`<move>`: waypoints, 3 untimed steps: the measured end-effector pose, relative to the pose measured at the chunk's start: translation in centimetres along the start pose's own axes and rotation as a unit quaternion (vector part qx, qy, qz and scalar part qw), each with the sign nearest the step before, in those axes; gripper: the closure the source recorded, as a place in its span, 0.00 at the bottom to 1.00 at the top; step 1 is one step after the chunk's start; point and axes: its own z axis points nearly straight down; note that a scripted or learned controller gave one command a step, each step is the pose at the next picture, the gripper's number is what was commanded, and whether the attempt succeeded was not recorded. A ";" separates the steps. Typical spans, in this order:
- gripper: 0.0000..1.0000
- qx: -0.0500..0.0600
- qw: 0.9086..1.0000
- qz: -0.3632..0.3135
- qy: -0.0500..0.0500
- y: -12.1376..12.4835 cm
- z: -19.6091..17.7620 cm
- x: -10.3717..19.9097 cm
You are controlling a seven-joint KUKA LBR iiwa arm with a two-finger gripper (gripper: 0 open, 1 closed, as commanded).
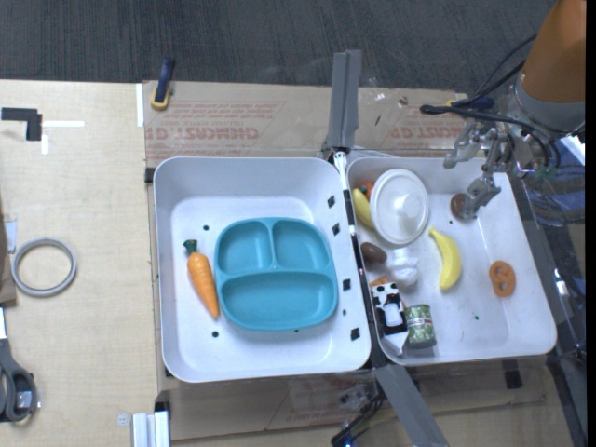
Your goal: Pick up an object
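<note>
In the right shallow white bin several pickable objects are counted: one white round bowl near the far left corner, two yellow bananas, one at the middle and one partly hidden beside the bowl, one small brown rounded object near the far edge, one orange ridged piece towards the right edge, one green can and one black-and-white carton at the near left corner. The gripper is seen just beside the brown object; whether it grips it cannot be told. In the left white bin one blue divided plastic plate and one orange carrot are laid.
</note>
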 end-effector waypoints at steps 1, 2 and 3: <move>0.00 0.000 1.000 -0.029 0.000 0.6 12.9 6.5; 0.00 -0.001 1.000 0.025 0.001 0.9 13.0 7.6; 0.00 0.000 1.000 0.014 -0.001 -5.3 12.9 5.3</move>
